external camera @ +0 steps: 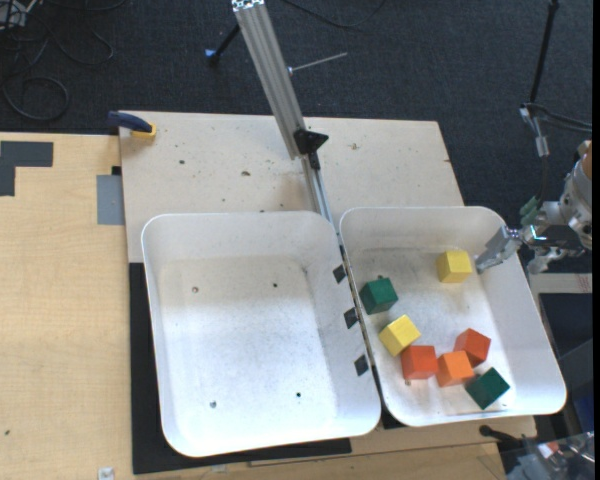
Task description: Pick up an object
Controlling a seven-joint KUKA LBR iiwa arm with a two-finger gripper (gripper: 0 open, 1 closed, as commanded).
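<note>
Several small cubes lie in the right bin [420, 223]. A yellow cube [455, 265] sits near the bin's far right side. A green cube [379, 294] and a second yellow cube [399, 334] lie close to the divider. Toward the near right corner cluster a red cube [417, 363], an orange cube [454, 367], another red cube [472, 346] and a dark green cube [487, 388]. My gripper [515, 248] hangs at the bin's right rim, just right of the first yellow cube and apart from it. Nothing shows in its grasp.
The left bin [240, 228] stands beside the right one, with black clips along the shared rim. A slanted aluminium bar [275, 73] rises behind the bins. A blue and yellow clamp [132, 124] rests at the bench's far left corner.
</note>
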